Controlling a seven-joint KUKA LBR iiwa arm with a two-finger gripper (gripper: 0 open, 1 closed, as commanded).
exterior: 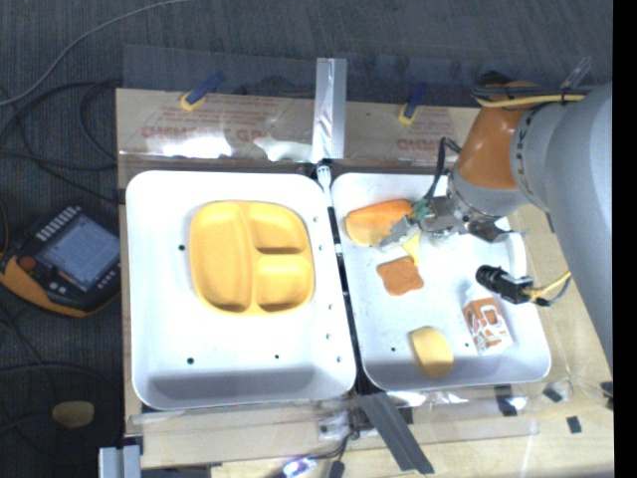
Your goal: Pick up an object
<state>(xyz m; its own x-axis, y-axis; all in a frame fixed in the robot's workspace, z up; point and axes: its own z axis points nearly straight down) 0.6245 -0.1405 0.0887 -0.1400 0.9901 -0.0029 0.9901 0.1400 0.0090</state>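
My gripper [410, 227] hangs low over the upper part of the right bin [528, 366], at the right end of an orange bread-shaped object [373, 220] and touching or nearly touching it. A small yellow piece [411, 251] lies just under the gripper. Below it rests a flat brown toast-like slice [400, 278]. A pale yellow block [432, 351] sits near the bin's front, and a brown and white packet [487, 325] lies to its right.
The left bin [159, 366] holds a yellow divided tray [251, 255]. The grey arm with its orange band [488, 152] comes in over the right bin's far right corner. A black fitting with a yellow cable [503, 283] sits above the packet.
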